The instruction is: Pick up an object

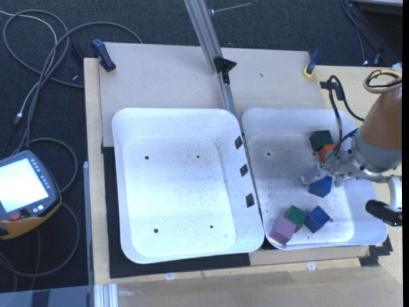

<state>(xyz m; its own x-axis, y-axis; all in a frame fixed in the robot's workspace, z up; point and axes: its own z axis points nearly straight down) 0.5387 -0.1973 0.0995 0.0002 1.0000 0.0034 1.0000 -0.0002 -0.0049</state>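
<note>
Reaching into the right bin (pixel 268 133), the gripper (pixel 324 171) hovers at a blue cube (pixel 320 187), apparently just below its fingertips; jaw state unclear.

No text, label, brand, number or sign can be read anywhere. The handheld control pendant (pixel 24 194) at the left edge has a lit screen, but it is washed out to plain white and no characters show on it. The small dark tabs (pixel 243 170) along the seam between the two white bins carry no legible marking. The coloured blocks in the right bin (pixel 275 139) have plain faces with no print that can be made out.
</note>
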